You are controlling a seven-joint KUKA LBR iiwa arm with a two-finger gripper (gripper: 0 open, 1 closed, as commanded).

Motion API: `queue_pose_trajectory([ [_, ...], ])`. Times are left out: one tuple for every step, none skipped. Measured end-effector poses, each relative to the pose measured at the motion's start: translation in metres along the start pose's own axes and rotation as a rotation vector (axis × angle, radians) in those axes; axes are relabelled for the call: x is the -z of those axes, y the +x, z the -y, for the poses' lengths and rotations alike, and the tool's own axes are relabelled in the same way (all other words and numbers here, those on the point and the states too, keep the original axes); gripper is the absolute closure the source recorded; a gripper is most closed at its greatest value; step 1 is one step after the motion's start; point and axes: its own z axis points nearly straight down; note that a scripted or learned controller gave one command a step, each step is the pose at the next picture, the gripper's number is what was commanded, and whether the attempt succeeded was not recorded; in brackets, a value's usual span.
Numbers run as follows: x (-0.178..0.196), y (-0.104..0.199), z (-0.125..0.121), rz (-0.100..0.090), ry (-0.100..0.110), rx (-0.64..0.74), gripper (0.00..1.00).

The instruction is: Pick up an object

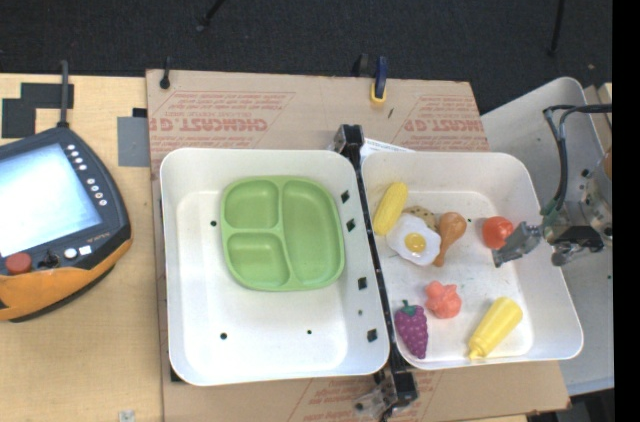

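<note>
Toy foods in right bin (loosely scattered), corn, egg, tomato, grapes

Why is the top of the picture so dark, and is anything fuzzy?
In the camera view, the dark top is black floor beyond the bench, barely lit; the white bins are bright and evenly lit, with soft shadows. The toy food looks fairly sharp, like the corn and fried egg. The gripper at the right looks a bit fuzzy.

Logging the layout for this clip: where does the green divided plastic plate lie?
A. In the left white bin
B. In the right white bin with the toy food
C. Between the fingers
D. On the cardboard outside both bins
A: the green divided plastic plate lies flat in the left white bin, apart from the toy food in the right white bin.
</note>
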Motion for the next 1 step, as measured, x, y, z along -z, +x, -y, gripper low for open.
queue_pose_trajectory([
  [0.0049,-0.0004,-0.0017,0.003,-0.01,0.002,0.0],
])
